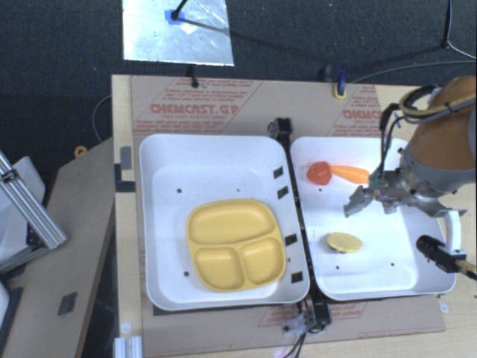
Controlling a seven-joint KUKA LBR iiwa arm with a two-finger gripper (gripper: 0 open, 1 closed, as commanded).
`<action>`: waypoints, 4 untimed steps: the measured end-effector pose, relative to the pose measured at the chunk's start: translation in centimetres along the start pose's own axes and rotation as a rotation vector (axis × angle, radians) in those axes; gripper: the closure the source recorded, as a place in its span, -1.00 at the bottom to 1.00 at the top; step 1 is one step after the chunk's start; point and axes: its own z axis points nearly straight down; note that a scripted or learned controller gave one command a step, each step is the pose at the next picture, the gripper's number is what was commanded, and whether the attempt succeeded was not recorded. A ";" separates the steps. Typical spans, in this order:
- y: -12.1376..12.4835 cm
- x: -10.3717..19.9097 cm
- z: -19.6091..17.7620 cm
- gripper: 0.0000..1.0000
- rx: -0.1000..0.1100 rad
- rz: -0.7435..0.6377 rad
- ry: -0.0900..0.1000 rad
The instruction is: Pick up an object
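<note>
In the right bin (387, 274) lie a red tomato-like ball (320, 173), an orange carrot (350, 174) just right of it, and a flat yellow disc (343, 242) nearer the front. My gripper (360, 201) hovers over the middle of this bin, below the carrot and up-right of the disc, its dark fingers pointing left. Nothing shows between the fingers. The grey and orange arm (443, 136) comes in from the right.
The left bin (160, 200) holds a yellow three-compartment tray (235, 243). A black divider (292, 200) runs between the bins. A shiny metal sheet (177, 21) lies behind the bench, and cables cross the floor at the back.
</note>
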 end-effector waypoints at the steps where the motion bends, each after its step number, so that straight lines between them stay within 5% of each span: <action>1: 0.3 0.0 -0.7 -1.00 -0.013 -0.003 -0.002; 3: -0.6 -0.3 10.0 -1.00 -0.009 0.000 -0.001; 4: -0.5 -0.4 8.7 1.00 -0.014 0.000 -0.002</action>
